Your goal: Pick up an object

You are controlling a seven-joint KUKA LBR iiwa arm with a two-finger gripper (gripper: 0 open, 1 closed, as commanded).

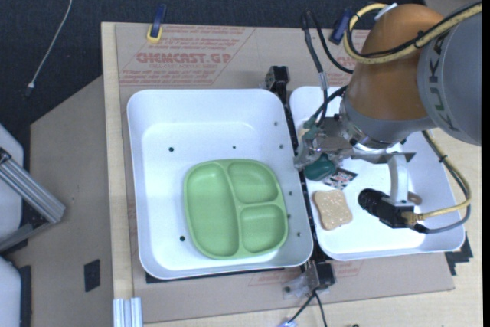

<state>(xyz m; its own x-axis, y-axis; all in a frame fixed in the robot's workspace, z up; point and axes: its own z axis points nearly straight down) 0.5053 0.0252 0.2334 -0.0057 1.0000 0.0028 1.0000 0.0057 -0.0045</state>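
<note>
The gripper [315,152] hangs low above the slice [331,209], towards the far side from it and a little left. I cannot tell how wide it is set or whether it grips anything, since the wrist covers it from above. Right under it, touching or nearly so, lies a teal piece [321,168], the likely target. It is up from the slice and close to it, but apart. A small printed card [340,178] sits between the teal piece and the slice, just right of the piece.

To do this step well, I would centre the gripper over the teal piece and close across its short side. It should stay off the card and off the bin wall left of the slice, which stands very near. A grip taken too far left would meet that wall.

The teal piece seems to lie with its long axis across the view, left to right and slightly tilted. Much of it is covered, so which end leads is unclear.

The slice rests in the right bin [383,241]. Well left of the slice, the left bin [153,134] holds a green plate [233,207].
</note>
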